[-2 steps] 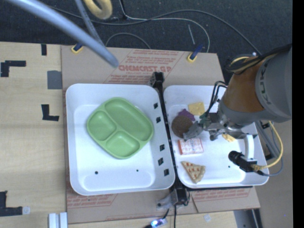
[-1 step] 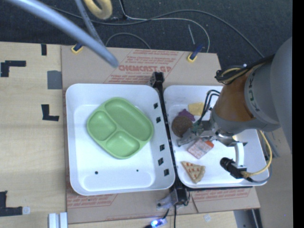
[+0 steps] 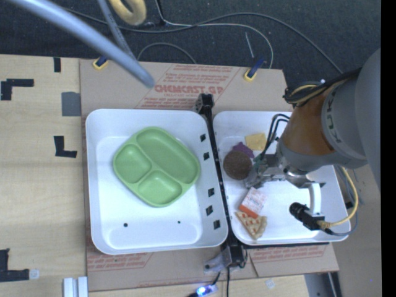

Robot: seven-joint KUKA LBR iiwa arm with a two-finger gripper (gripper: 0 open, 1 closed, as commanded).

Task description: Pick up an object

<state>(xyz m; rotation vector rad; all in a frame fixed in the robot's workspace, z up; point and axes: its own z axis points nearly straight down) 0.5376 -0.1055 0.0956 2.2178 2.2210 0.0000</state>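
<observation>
In the right bin [image 3: 281, 231] lie a brown round ball [image 3: 237, 164], a small purple piece [image 3: 239, 146] just above it, a pale yellow block [image 3: 255, 142], a white and red packet [image 3: 252, 202] and a toast-like slice [image 3: 255, 225]. My gripper [image 3: 258, 175] reaches in from the right and sits low between the brown ball and the packet, right beside the ball's lower right side. Nothing shows between its fingers.
The left bin [image 3: 102, 228] holds a green divided plate [image 3: 156, 165] tilted at its middle. A black divider [image 3: 213, 178] runs between the two bins. The arm's grey body and orange band [image 3: 309, 132] cover the right bin's upper right part.
</observation>
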